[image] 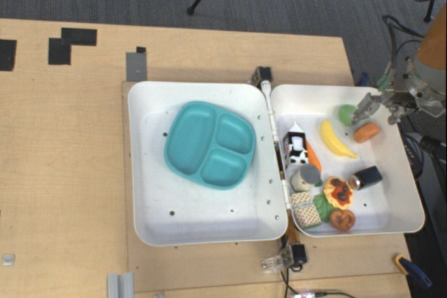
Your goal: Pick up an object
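The left bin (150, 171) carries a teal divided plate (209, 144), lying flat near its middle and well apart from everything the arm might take. Across the central divider, the right bin (391, 220) holds the clutter: against its left wall stands a small black-and-white cow figure (297, 145) with a thin orange carrot-like piece (314, 158) leaning just beside it, and below these sit a grey cup (303, 179), a woven-patterned item (305, 210), a green piece (323, 206), a pizza-slice toy (339, 192) and a brown round thing (343, 220), all bunched together in the near corner. A dark cylinder with a metallic end (367, 177) lies a little apart to their right. Further up, the yellow banana (337, 139) lies alone on bare floor, its long axis running from upper left to lower right. Beyond it sit a green ball (347, 114) and an orange piece (366, 132), close to each other near the far right wall. The gripper (380, 108) hangs over that same corner, reaching in from the right, with its fingers spread wide and nothing between them: one finger (364, 109) slants down beside the green ball, the other stands nearer the wrist. The orange piece lies just below and slightly left of the open fingers, the green ball just to their left, so these two are the nearest candidates; the banana is a short way further left and down, and its slanted axis would call for the fingers to close across its narrow width.
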Robot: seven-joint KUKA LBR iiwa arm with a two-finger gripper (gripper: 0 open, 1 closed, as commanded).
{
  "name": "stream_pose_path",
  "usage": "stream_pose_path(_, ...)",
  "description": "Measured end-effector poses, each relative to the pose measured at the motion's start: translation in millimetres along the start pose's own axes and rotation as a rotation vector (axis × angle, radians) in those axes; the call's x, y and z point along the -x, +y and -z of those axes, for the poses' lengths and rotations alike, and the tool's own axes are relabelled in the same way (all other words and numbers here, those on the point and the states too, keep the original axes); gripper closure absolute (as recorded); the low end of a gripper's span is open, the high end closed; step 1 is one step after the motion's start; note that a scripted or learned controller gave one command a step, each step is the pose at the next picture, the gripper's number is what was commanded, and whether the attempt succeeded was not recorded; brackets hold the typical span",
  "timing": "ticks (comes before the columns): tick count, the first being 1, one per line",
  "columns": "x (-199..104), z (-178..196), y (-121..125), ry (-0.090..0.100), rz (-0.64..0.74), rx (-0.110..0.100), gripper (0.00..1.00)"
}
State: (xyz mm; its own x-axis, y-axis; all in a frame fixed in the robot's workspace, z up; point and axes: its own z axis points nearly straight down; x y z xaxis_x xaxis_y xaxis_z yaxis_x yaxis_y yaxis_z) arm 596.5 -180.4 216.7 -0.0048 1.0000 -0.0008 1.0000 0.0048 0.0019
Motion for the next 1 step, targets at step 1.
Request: stream_pose_path(1, -47.2, -130.1, 26.3, 0.000, 0.001, 0.006, 0.00)
